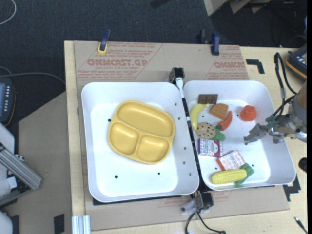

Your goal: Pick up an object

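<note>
A brown board (146,57) is bearing two white bins on dark carpet (73,13). The right bin (273,145) is holding toy food; the tomato (248,112) is lying just beside the gripper (253,135), whose fingers are spreading open, holding nothing.

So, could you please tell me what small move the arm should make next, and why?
Probably a short shift of the pincer toward the tomato, then down. The pincer sits over a bare patch of the right bin, gripping nothing, and the tomato lies nearby, apart from the crowded banana and cookie.
</note>
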`<state>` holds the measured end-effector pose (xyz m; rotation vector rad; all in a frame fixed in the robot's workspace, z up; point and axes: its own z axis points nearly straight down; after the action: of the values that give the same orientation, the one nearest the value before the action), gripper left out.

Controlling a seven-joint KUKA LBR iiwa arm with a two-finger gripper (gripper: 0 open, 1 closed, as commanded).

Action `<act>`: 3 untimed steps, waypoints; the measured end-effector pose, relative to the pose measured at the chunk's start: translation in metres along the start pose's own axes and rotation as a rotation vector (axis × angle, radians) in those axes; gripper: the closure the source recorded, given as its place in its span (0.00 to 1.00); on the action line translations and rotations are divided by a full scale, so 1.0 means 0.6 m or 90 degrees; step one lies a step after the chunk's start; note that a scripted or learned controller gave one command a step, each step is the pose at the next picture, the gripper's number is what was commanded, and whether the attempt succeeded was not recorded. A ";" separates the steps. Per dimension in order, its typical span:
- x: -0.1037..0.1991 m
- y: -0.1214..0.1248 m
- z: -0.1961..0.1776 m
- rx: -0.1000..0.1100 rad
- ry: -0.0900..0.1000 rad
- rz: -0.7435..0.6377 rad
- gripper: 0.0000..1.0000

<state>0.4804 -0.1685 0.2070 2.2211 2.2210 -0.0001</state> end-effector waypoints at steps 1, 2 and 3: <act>-0.007 0.011 0.078 0.003 0.002 0.000 0.00; 0.004 0.006 0.152 0.004 0.002 0.000 0.00; 0.006 0.009 0.200 -0.001 0.004 0.000 0.00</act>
<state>0.4861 -0.1652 0.0870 2.2233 2.2232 0.0074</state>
